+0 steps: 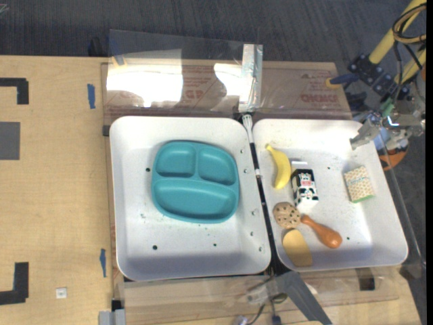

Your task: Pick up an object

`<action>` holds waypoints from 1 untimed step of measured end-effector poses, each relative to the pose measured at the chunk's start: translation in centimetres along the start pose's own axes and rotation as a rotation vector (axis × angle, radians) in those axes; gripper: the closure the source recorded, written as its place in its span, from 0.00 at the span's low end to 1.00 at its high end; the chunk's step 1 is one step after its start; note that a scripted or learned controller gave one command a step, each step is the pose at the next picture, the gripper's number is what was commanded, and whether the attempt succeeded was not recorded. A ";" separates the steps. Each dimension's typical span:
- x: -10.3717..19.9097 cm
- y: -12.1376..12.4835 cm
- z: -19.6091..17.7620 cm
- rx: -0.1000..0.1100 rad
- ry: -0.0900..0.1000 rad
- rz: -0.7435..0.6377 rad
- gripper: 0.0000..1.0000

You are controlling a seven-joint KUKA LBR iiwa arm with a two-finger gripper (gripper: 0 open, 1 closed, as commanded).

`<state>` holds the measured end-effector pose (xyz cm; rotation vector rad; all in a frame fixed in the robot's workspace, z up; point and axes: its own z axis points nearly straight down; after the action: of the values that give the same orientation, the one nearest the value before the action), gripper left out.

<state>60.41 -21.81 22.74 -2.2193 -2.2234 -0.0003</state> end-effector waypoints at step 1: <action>0.5 -3.3 12.6 0.010 0.016 -0.053 0.00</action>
<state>57.08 -21.31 10.16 -2.1464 -2.2685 -0.0061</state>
